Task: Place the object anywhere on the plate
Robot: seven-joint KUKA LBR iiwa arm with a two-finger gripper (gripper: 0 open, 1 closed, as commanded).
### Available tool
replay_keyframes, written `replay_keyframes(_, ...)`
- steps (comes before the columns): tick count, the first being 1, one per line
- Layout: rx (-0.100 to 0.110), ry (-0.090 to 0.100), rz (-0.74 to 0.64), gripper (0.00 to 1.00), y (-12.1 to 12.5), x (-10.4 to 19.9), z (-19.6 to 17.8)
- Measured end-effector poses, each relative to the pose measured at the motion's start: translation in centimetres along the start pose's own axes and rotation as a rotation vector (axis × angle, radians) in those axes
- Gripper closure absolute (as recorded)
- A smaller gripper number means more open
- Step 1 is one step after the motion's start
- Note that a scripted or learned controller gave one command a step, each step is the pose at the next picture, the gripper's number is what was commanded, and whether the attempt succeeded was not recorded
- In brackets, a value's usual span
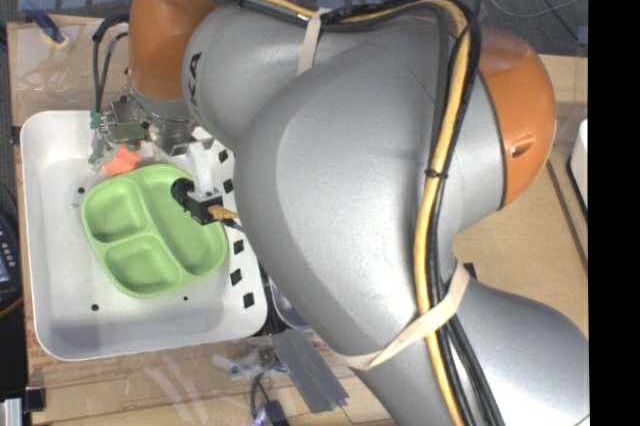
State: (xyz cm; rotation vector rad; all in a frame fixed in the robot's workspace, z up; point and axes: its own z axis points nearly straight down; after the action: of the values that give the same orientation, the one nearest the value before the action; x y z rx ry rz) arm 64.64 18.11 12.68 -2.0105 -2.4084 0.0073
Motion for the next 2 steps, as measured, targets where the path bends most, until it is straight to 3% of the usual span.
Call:
replay_keyframes(1,-0.004,-0.001,-0.159,0.00,-8.4,0.4,-10.0)
replay_keyframes(2,0.000,-0.002,-0.556,0.00,-6.7,1.7,-7.7)
